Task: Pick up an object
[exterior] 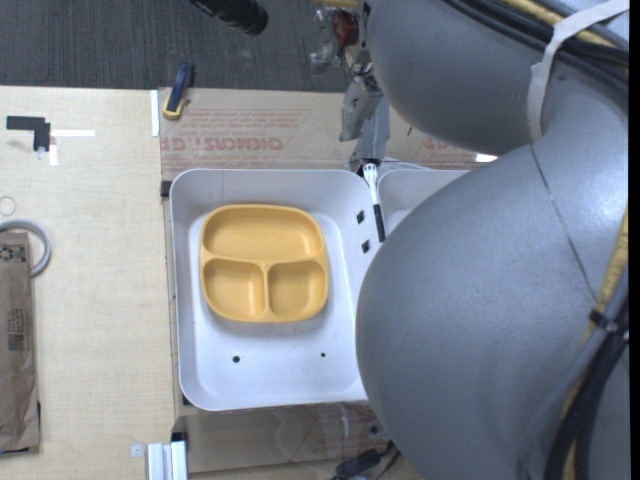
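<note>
A yellow divided plate [264, 263] with three compartments lies flat in the upper middle of the left white bin [200, 368]. The grey arm [500, 268] bulks across the right half of the view and covers most of the right bin [420, 190]. Part of the wrist hardware [362, 108] sticks out above the gap between the two bins.
A brown cardboard sheet with red print [250, 133] lies behind the bins. A blue and yellow tool [178, 90] rests at its left end. A brown paper bag [18, 338] sits on the wooden bench at the far left.
</note>
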Robot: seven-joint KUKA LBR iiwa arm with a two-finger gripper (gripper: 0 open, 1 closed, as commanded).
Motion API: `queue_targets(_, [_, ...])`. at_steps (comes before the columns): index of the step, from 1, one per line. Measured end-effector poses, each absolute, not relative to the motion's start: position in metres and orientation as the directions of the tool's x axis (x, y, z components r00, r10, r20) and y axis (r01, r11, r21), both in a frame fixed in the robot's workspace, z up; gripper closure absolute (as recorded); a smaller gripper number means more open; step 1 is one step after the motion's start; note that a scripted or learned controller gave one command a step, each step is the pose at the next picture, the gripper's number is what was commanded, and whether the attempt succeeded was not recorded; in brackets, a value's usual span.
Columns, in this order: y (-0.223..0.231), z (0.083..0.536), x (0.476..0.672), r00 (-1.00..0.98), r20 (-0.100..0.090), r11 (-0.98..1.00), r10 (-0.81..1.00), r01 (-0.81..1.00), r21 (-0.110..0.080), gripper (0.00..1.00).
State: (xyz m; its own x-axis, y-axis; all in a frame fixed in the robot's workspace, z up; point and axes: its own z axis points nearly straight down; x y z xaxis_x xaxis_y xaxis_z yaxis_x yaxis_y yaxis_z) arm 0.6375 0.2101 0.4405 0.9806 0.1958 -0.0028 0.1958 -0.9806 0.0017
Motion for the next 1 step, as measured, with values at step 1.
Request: queue_targets(1, [0.1735,0.2329,0.5549,0.958,-0.005,-0.958,0.287,0.287,0.002,0.00])
